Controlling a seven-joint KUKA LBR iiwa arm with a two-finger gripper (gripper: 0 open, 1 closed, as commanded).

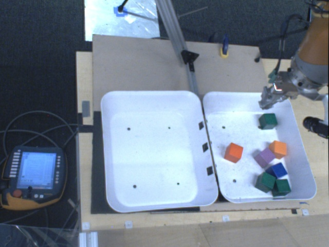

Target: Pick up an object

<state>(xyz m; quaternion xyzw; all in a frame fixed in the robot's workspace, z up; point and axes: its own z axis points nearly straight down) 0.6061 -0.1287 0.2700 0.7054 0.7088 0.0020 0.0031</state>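
Observation:
The right bin (226, 189) holds several small blocks. A green block (267, 121) lies near its far right corner. An orange block (234, 152) sits mid-bin, and a second orange block (278, 148) lies beside a purple block (264, 157). A blue block (278, 170) and two green blocks (267, 181) (281, 188) cluster at the near right. My gripper (267, 101) hovers over the bin's far right rim, just above and beyond the green block, and nothing shows between its fingers.
The left bin (110, 153) stands beside the right one on a brown board. A slanted metal pole (172, 22) crosses the far side. A teach pendant (33, 176) with cables lies at the left, off the bench.

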